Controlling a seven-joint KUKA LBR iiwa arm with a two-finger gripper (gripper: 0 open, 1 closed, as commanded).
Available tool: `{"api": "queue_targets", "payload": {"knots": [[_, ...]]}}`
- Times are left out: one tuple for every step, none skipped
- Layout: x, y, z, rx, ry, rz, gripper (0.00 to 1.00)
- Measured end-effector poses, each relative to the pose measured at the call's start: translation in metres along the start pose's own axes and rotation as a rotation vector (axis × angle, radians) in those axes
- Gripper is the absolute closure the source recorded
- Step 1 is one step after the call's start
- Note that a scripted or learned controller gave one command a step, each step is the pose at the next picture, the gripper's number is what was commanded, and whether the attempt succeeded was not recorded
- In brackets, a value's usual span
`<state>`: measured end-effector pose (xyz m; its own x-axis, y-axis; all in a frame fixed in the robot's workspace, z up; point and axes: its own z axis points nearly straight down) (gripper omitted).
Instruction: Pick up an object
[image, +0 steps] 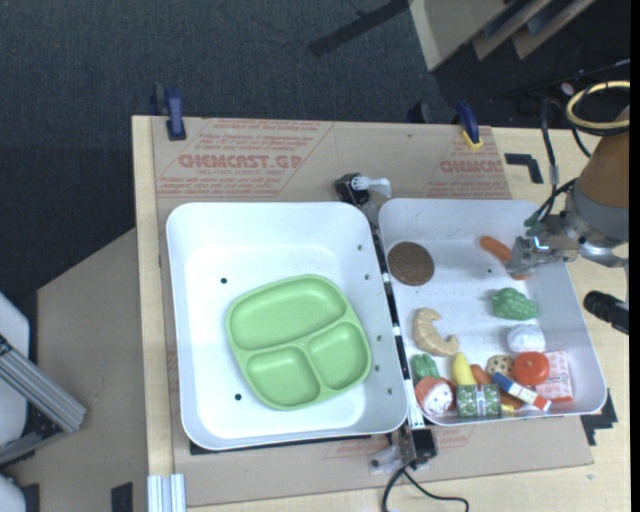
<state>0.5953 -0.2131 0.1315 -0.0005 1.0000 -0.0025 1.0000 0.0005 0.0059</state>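
Observation:
My gripper (522, 256) hangs low over the far right part of the right bin (455, 222). Its tip is right beside a small orange carrot-like piece (492, 245), which lies just to its left on the bin floor. A green leafy toy (513, 303) sits a little nearer than the gripper. A brown disc (410, 264) lies at the bin's far left, and a tan croissant (432, 332) lies nearer, below the disc. Whether the gripper touches the orange piece is unclear.
Several small toys crowd the right bin's near edge: a white egg (523, 338), a red tomato (531, 367), a yellow piece (462, 370), a green can (478, 401). The left bin (200, 240) holds a green divided plate (297, 340).

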Motion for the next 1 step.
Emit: {"api": "queue_targets", "payload": {"knots": [[-0.0110,-0.0093,0.0258,0.010,0.004,0.002,1.00]]}}
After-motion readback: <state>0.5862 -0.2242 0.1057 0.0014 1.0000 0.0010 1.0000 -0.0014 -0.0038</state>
